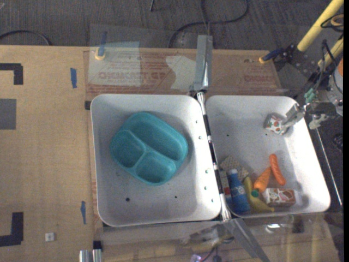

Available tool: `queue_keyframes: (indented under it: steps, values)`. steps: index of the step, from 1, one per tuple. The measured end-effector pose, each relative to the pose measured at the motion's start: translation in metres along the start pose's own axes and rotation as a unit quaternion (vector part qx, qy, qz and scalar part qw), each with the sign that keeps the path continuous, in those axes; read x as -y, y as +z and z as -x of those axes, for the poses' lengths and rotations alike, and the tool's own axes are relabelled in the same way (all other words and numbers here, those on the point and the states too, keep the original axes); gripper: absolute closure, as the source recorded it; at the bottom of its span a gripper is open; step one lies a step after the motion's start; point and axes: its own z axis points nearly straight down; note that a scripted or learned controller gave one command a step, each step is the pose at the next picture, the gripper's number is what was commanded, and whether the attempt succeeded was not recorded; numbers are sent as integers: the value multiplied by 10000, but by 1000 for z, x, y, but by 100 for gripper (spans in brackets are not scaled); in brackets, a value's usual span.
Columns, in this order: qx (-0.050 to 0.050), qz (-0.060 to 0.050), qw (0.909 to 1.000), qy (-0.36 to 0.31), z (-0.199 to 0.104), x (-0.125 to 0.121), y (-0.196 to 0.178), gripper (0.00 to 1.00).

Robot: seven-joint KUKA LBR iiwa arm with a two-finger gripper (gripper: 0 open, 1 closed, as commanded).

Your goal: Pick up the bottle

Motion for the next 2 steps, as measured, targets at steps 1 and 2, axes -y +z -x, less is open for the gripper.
queue_keyframes:
  steps: [1, 2]
  values:
    - [4, 12, 9999, -137, -53, 11, 146, 0]
    - [93, 126, 9932, 1154, -85, 67, 149, 0]
